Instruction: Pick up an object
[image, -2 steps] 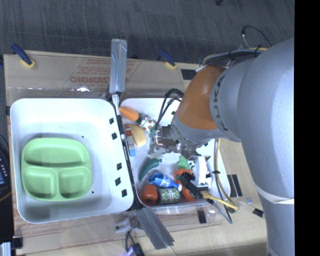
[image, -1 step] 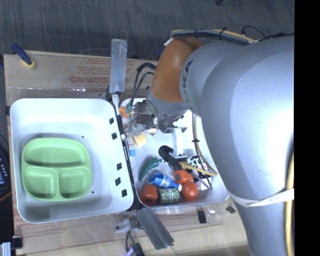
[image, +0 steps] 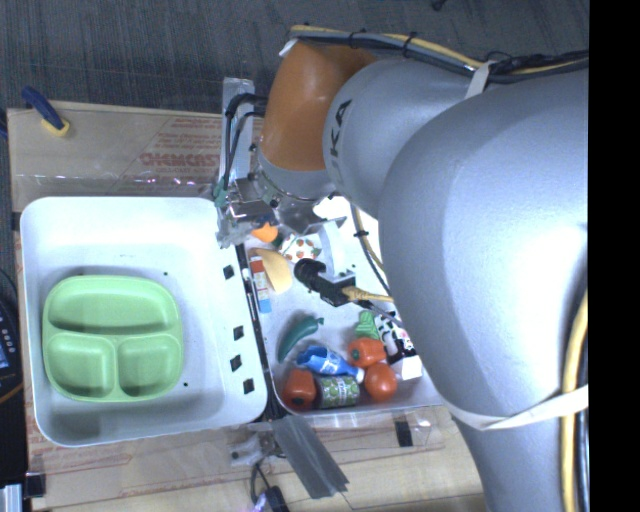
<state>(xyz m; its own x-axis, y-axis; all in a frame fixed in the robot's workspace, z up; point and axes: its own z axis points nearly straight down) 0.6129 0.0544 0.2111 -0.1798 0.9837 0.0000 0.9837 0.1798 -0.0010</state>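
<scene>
Objects (image: 335, 365) for picking lie together in the right bin (image: 352, 412), most of them crowded toward its near end. The arm (image: 480, 250) covers much of that bin, with its orange band (image: 300, 100) above the far end.

Position of the fingers (image: 238, 222): at the far left corner of the right bin, close to the wall shared with the left bin (image: 40, 230). Whether they are open or closed cannot be told, as the wrist hides them. Nothing is seen held between them.

Nearest items:
- An orange piece (image: 263, 235) lies just beside the fingers, on their right.
- A tube (image: 260, 277), white with red and blue, lies just below the orange piece along the shared wall.
- A pale yellow piece (image: 279, 272) touches the tube on its right.

Items well apart from the fingers, at the near end:
- A green pepper (image: 298, 335) lies at a slant near the shared wall.
- A blue item (image: 325, 360) lies beside a can (image: 340, 392).
- Three tomatoes (image: 300, 388) sit round the can and the blue item.
- A white block (image: 410, 370) sits at the arm's edge.

The left bin holds a green tray (image: 112, 335) with three compartments, lying flat. Both bins rest on the worktop (image: 120, 150).
</scene>
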